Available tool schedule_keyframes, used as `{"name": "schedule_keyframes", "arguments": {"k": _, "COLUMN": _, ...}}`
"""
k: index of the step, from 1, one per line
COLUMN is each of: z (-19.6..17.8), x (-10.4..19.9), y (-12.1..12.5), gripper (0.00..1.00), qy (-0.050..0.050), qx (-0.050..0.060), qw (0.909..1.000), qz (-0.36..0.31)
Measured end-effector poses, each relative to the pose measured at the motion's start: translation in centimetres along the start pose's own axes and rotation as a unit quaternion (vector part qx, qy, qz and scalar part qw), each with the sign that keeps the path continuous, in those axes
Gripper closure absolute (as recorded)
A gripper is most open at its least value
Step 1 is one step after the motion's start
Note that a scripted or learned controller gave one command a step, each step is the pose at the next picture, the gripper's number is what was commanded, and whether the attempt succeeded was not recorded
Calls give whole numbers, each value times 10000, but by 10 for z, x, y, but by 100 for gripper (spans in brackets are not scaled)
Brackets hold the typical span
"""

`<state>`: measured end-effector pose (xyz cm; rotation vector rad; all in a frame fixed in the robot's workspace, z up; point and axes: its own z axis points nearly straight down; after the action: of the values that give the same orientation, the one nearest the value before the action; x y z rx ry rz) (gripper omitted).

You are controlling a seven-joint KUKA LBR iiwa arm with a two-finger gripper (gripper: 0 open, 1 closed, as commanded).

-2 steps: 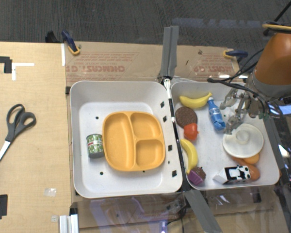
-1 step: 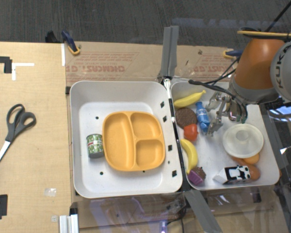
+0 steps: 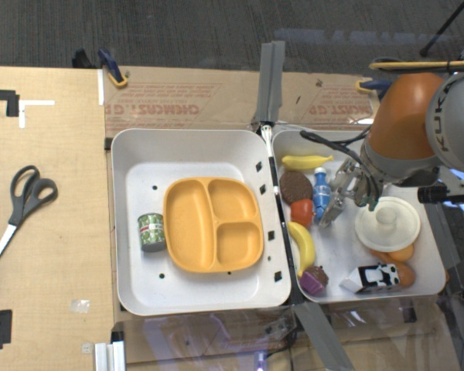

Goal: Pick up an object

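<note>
The hand (image 3: 342, 199) hangs low inside the right bin (image 3: 429, 280), and from where I stand nothing is between its fingers; they look parted a little, tips aimed down at the bin floor, though the metal is cluttered and I would not swear to how wide. Just beside the hand, toward the divider, stands a blue bottle (image 3: 321, 192), close enough that it may be touching a finger; I cannot tell. Past the bottle sit a brown roundish thing (image 3: 295, 185) and a red tomato-like ball (image 3: 301, 211), with a small banana (image 3: 306, 161) further back. Nearer me than the hand are a bigger banana (image 3: 301, 244) and a purple fruit (image 3: 313, 280). On the arm's side of the hand rests a white lidded bowl (image 3: 387, 222), and a black-and-white carton (image 3: 375, 277) lies toward the front. Well off across the divider, the left bin (image 3: 131, 269) holds a yellow divided plate (image 3: 213, 224) and a small green can (image 3: 151, 232). My guess: the reach is made, but closing and lifting are yet to come, the bottle being the likeliest pick.
</note>
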<state>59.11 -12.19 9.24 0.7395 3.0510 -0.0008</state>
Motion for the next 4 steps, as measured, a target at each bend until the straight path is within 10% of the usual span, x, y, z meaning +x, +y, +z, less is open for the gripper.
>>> {"name": "schedule_keyframes", "arguments": {"k": 1, "z": -1, "x": -8, "y": 27, "gripper": 0, "qy": -20, "qx": 43, "qw": 9967, "qz": 804}}
{"name": "schedule_keyframes", "arguments": {"k": 2, "z": -2, "x": -23, "y": 33, "gripper": 0, "qy": -22, "qx": 15, "qw": 9632, "qz": 2688}}
{"name": "schedule_keyframes", "arguments": {"k": 3, "z": -8, "x": -37, "y": -32, "gripper": 0, "qy": -10, "qx": -1, "qw": 9681, "qz": 2505}}
{"name": "schedule_keyframes", "arguments": {"k": 4, "z": 4, "x": -45, "y": 33, "gripper": 0, "qy": 122, "qx": 112, "qw": 9693, "qz": 2453}}
